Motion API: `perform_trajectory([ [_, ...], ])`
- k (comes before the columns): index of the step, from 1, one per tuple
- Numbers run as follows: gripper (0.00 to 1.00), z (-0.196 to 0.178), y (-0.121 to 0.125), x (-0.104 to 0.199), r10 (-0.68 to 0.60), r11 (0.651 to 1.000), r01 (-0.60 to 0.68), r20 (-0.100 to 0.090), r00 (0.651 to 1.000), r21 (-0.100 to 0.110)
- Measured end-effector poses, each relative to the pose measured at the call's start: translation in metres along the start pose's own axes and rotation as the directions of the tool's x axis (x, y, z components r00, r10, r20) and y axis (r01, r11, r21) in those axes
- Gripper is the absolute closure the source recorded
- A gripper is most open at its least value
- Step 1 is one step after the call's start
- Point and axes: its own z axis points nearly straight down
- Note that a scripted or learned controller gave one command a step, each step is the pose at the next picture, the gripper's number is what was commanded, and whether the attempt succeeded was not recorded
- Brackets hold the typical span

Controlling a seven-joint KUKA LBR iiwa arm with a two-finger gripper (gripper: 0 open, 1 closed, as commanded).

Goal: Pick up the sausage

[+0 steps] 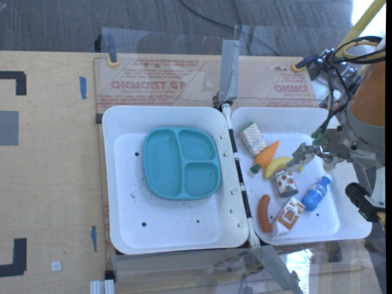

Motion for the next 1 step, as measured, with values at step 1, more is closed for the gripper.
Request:
perform_trajectory([
  [1, 0.0, 0.0775, 0.0433, -0.0146, -0.114, 0.993, 0.114, 0.0, 0.993, 0.0],
])
